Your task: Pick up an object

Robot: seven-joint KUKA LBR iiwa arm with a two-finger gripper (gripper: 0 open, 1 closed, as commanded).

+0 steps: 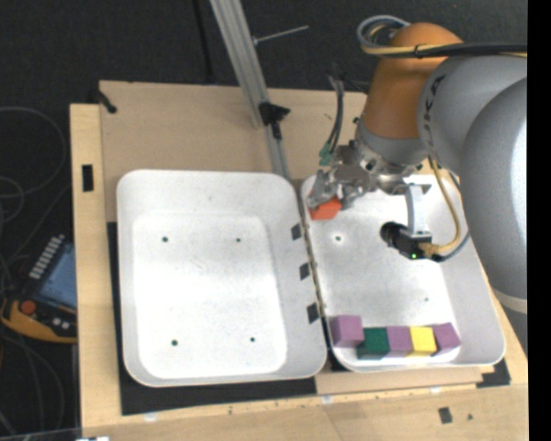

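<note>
Orange block sits at the far left corner of the right bin, tight against the wall that this bin shares with the left bin. Directly above it hangs the gripper, its grey metal body tilted toward that same corner, and the block shows just under the fingertips. From this slanted look down, whether the fingers are spread or closed around the block cannot be made out, and the block looks to be resting on the bin floor or barely off it.

Along the near wall of the right bin lie 5 more blocks in a row, touching one another: a purple block nearest the shared wall, then a green block, a second purple block, a yellow block, and a third purple block farthest from that wall.

Above the right bin's far side rises the arm, grey with its orange band over the wrist. A black cable fitting with a small green light hangs over the middle of the right bin. A slim metal pole slants beyond the far edge of the left bin.
</note>
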